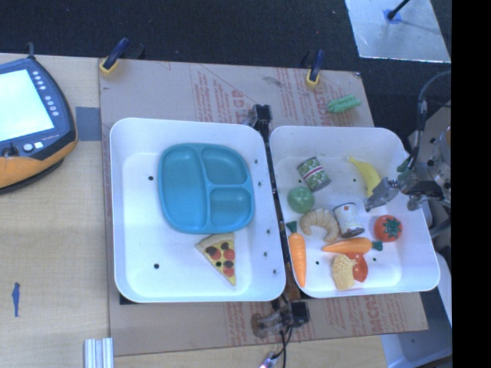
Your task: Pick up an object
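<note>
Camera view, read from the left, gives me the teach pendant [31, 125] on the counter [54, 259], then the left bin [126, 205] with a blue divided plate [205, 186] and a pizza slice [219, 256] just below it. Past the divider, the right bin [410, 271] carries the clutter: a green ball [301, 199], a patterned can [313, 172], a croissant [319, 222], an upright carrot [298, 259], a small tin [348, 219], a second carrot [347, 246] lying flat, a corn cob [342, 271], a banana [365, 175] and a tomato [387, 228]. My gripper [381, 196] sits over the right side of that bin, between banana and tomato; I cannot tell whether its jaws are parted or closed, and I see nothing between them. I judge this as the approach step, with nothing lifted yet. The nearest candidates are the tomato, round, red and glossy with a green cap, lying alone near the bin's right wall, and the small tin just left of the tool. My next move calls for centring over one of them and descending straight, since a round toy may roll away from a skewed pinch.
</note>
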Available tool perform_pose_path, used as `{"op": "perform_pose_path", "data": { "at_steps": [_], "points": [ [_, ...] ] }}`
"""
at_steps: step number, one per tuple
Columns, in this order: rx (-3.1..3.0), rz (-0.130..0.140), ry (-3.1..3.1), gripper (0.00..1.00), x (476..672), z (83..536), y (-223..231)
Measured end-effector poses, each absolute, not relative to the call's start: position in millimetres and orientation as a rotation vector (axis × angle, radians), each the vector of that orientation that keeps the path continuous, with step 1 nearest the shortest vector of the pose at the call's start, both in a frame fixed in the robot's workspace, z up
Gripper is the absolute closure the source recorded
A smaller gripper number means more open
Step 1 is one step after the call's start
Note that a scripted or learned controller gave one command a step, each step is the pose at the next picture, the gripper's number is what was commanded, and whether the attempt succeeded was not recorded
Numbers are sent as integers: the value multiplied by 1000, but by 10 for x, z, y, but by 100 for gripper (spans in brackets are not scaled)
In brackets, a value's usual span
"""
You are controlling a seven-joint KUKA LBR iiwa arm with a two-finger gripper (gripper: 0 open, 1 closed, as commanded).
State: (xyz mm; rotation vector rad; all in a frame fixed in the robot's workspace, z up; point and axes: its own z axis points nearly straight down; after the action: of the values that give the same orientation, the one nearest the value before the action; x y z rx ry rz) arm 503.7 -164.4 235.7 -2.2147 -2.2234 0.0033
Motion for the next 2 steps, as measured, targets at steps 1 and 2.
{"op": "perform_pose_path", "data": {
  "at_steps": [1,2],
  "points": [
    [-2214,3,-2225,0,4926,1088,-1759],
    [-2216,3,-2223,0,5468,916,-1975]
  ]
}}
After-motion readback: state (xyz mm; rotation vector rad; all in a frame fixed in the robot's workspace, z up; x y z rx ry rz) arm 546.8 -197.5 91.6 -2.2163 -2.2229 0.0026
